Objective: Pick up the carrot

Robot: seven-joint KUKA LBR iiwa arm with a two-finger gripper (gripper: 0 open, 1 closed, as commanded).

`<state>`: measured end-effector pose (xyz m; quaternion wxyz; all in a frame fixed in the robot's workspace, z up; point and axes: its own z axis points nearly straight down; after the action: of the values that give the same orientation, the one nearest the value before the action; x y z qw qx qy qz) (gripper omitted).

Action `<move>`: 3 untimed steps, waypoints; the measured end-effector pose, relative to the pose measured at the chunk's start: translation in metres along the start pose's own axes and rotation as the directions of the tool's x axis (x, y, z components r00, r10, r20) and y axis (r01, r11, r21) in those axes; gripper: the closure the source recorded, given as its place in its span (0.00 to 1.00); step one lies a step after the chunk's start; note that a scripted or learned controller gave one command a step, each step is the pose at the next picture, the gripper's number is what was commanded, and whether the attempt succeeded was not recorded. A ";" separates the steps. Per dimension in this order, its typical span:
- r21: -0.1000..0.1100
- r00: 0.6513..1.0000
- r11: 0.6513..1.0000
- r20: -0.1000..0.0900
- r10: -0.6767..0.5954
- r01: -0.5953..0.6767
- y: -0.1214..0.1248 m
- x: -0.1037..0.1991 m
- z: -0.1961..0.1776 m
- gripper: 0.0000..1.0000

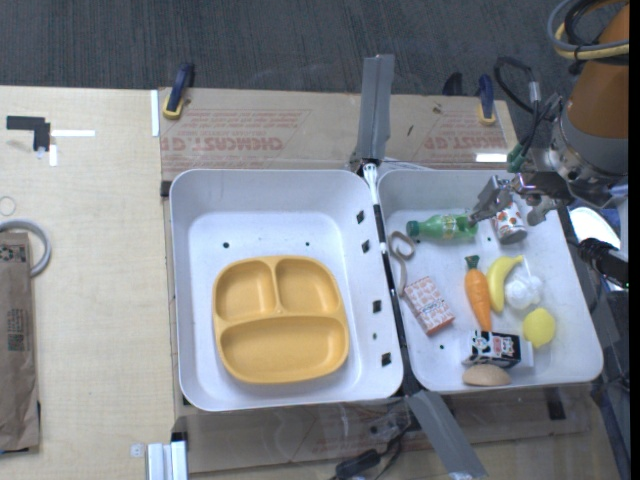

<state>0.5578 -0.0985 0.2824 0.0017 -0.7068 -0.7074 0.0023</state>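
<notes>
1. From my remote station, I see the right bin (pixel 580 368) crowded: a green bottle (pixel 445 228) lies on its side near the back, and a small can (pixel 510 226) sits just beside it, under the gripper (pixel 503 200).
2. The carrot (pixel 478 293) lies in the middle of that bin, orange with a green top pointing toward the back.
3. A banana (pixel 501 271) rests just to its right, almost touching, with a white lump (pixel 523 290) and a lemon (pixel 539 326) beyond.
4. A small red-and-white box (pixel 428 304) lies to the carrot's left, near a metal ring (pixel 400 245).
5. A black-and-white carton (pixel 495 347) and a brown roll (pixel 486 375) sit at the carrot's tip.
6. The left bin (pixel 190 268) holds a yellow divided plate (pixel 281 318).
7. I cannot tell whether the gripper's fingers are apart or together; it hangs over the bin's back corner, apart from the carrot.
</notes>
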 end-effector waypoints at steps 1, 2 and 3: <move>0.001 0.982 0.982 -0.001 0.187 -0.187 -0.023 -0.027 0.114 0.00; -0.001 0.969 0.969 -0.001 0.247 -0.247 -0.012 -0.046 0.193 0.00; 0.005 0.968 0.968 -0.001 0.250 -0.250 -0.013 -0.047 0.188 1.00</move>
<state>0.5440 -0.1452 0.0948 0.0034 -0.7902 -0.6128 0.0036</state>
